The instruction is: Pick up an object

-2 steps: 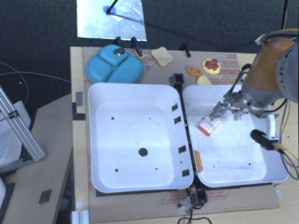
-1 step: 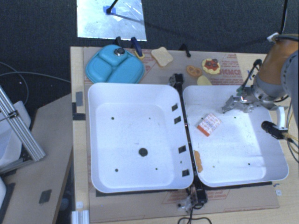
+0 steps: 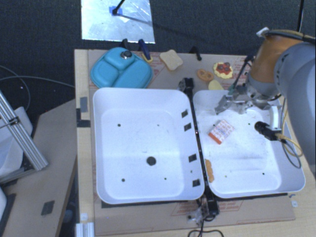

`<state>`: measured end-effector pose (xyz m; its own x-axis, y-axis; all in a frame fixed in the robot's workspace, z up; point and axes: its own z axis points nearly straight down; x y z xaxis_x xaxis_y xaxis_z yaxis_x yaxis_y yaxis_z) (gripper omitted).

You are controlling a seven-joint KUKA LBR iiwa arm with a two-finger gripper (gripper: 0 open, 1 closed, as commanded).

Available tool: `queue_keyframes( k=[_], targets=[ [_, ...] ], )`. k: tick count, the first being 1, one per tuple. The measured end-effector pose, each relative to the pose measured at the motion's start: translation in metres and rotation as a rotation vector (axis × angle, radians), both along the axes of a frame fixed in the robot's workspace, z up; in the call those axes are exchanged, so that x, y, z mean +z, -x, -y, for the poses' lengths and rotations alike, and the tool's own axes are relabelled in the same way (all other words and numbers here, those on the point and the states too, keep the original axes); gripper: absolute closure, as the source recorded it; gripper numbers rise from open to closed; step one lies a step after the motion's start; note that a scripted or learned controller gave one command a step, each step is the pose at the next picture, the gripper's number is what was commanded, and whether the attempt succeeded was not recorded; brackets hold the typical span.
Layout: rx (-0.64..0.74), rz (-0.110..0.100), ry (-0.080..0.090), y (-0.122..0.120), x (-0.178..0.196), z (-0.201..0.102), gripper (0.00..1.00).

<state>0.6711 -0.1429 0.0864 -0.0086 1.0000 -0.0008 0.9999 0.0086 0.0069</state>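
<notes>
A small orange-and-white packet (image 3: 220,131) lies flat in the right bin (image 3: 247,179), towards its upper left. My gripper (image 3: 229,107) hangs over the far edge of that bin, just above and slightly right of the packet and apart from it. It looks open, with nothing between its fingers. A thin orange piece (image 3: 209,171) rests against the right bin's left wall, lower down.
The left bin (image 3: 143,181) holds just a small dark spot (image 3: 151,160). Behind the bins on the bench lie a blue divided dish (image 3: 121,69), a toy toast slice (image 3: 171,59), a round red-and-yellow toy (image 3: 223,69) and small orange (image 3: 205,74) and yellow (image 3: 215,85) pieces.
</notes>
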Motion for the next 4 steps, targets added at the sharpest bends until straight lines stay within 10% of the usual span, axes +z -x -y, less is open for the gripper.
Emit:
queue_keyframes(
  k=[1, 2, 3, 4],
  targets=[
    [0.004, 0.008, -0.003, -0.001, 0.107, -0.086, 0.00],
    [-0.011, 0.006, 0.003, 0.001, 0.192, -0.029, 0.00],
    [0.008, -0.008, -0.007, 0.003, 0.141, -0.170, 0.00],
    [-0.003, -0.001, -0.002, 0.001, 0.155, -0.160, 1.00]
  ],
)
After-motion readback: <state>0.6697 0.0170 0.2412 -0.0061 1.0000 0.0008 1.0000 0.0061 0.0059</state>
